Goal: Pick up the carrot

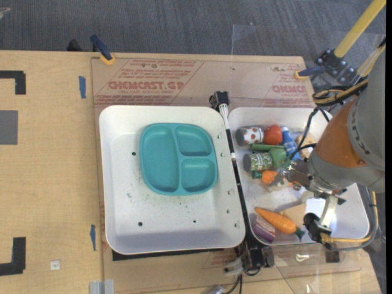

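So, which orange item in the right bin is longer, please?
The long tapered orange carrot with a green end; the other orange piece, farther up, is stubby.

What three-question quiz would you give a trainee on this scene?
1. True or false: the carrot lies on the teal plate.
2. How many compartments does the teal plate have? A two, B three, C four.
3. Short answer: which bin holds the carrot?
Key: 1 false; 2 B; 3 the right bin.
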Robot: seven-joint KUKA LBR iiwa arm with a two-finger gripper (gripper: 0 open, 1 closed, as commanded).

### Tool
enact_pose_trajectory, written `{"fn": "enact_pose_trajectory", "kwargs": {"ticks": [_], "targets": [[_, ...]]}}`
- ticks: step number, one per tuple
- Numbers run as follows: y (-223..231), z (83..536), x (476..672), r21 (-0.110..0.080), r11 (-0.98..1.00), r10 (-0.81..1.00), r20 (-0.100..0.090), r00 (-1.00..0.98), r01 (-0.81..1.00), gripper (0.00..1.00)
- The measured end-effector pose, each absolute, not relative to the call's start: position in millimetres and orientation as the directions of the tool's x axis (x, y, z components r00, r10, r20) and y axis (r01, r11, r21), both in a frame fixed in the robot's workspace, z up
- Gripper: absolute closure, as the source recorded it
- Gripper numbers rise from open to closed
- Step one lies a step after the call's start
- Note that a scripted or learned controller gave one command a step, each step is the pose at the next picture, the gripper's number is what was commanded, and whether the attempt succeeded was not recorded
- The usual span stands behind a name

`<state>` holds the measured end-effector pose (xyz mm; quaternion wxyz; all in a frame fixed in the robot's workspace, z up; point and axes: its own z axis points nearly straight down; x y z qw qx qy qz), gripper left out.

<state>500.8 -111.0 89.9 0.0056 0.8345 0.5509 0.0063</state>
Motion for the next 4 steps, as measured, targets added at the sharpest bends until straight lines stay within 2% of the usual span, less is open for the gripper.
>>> {"fn": "enact_pose_trajectory", "kwargs": {"ticks": [1,2,3,4], "targets": [[-119.7,88.8,555.5,0.005,-0.556,0.831,0.000,0.556,0.831,0.00],[-116.1,88.0,603.6,0.003,-0.674,0.739,-0.002,0.674,0.739,0.00],[-150.8,88.1,586.7,0.003,-0.757,0.653,0.001,0.757,0.653,0.00],[-135.2,88.9,639.5,-0.006,-0.925,0.380,-0.019,0.925,0.380,0.00]]}}
